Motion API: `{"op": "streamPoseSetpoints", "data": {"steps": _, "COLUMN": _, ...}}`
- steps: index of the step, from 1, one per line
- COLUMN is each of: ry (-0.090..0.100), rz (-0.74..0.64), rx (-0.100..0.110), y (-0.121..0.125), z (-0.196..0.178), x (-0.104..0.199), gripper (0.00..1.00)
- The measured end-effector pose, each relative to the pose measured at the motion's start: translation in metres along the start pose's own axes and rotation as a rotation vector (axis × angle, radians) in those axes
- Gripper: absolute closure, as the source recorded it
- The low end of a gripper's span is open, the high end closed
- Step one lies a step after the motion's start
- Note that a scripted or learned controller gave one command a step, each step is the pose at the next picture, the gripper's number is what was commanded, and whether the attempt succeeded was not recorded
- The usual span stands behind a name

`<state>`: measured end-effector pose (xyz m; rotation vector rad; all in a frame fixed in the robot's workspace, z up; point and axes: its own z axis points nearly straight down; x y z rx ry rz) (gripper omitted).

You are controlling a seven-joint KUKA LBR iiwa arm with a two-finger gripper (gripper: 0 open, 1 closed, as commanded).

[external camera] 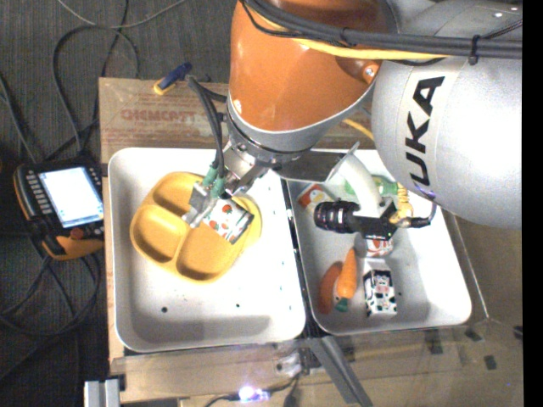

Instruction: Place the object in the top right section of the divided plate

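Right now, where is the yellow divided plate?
The yellow divided plate lies in the left white bin, under the gripper, with a small patterned object at its right side.

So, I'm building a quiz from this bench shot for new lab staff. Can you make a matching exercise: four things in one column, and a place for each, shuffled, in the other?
Things:
1. yellow divided plate
2. carrot
3. handheld screen
4. black-and-white cow toy

Places:
A. on the floor, left of the bench
B. in the left bin
C. in the right bin, nearest its bottom edge on the right
D. in the right bin, just left of the cow toy

Pairs: 1-B, 2-D, 3-A, 4-C
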<state>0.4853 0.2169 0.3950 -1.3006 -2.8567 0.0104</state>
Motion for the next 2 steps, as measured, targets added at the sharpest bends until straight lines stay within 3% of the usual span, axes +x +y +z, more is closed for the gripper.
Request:
{"op": "streamPoseSetpoints", "data": {"steps": 1, "ry": -0.002, "rz": 0.075, "rx": -0.001, "y": -0.043, "z": -0.037, "x": -0.077, "gripper": 1.0}}
{"op": "streamPoseSetpoints", "data": {"steps": 2, "ry": 0.001, "rz": -0.085, "rx": -0.001, "y": -0.008, "z": 0.009, "x": -0.009, "gripper": 1.0}}
